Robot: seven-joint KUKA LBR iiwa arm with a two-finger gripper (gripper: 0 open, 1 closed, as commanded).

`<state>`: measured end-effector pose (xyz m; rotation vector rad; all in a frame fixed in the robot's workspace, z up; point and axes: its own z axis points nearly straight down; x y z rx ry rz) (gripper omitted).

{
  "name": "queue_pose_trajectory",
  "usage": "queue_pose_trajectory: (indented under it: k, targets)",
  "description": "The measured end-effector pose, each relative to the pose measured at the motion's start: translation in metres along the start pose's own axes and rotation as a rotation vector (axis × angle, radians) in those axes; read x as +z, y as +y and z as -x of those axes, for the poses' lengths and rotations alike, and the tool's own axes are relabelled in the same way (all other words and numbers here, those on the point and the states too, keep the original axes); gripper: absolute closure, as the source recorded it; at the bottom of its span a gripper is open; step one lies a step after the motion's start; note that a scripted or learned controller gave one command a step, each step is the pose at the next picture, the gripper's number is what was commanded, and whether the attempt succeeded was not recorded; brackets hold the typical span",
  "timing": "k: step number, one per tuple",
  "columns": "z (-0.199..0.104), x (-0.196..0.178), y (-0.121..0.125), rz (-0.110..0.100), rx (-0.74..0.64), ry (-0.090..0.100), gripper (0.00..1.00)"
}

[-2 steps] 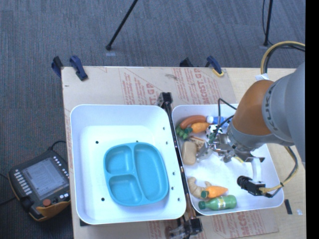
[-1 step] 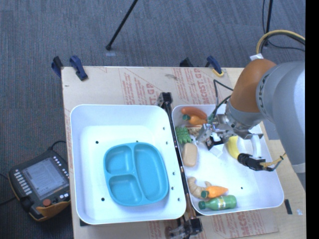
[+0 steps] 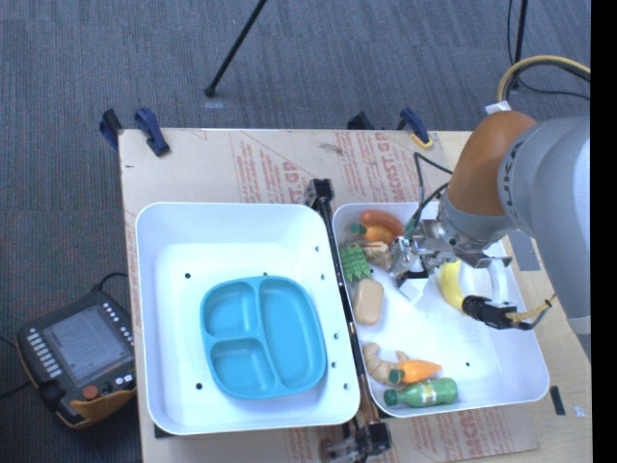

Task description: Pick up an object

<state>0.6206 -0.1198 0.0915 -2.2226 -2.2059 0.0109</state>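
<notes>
The right bin (image 3: 501,374) holds several toy foods. An orange hot dog (image 3: 381,224) and a green spiky toy (image 3: 354,261) lie at its far left, with a tan bread slice (image 3: 367,300) below them. A yellow banana (image 3: 450,285) lies right of centre. Near the front sit a tan piece (image 3: 379,360), an orange carrot (image 3: 418,368) and a green bottle (image 3: 421,393). My gripper (image 3: 412,256) hangs low in the bin's upper middle, between the hot dog and the banana, just above the bread slice. Its metal parts blur together over the bin floor.
The left bin (image 3: 164,249) carries a blue divided plate (image 3: 262,335). Blue clamps (image 3: 151,129) grip the cardboard bench top at the back. A teach pendant (image 3: 77,355) lies on the carpet to the left. A tripod leg (image 3: 241,32) crosses the floor behind.
</notes>
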Motion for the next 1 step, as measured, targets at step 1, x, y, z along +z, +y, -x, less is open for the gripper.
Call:
queue_pose_trajectory:
  k: [1]
  targets:
    - [-0.0522,-0.0934,0.0218,0.007,0.289,-0.001,1.00]
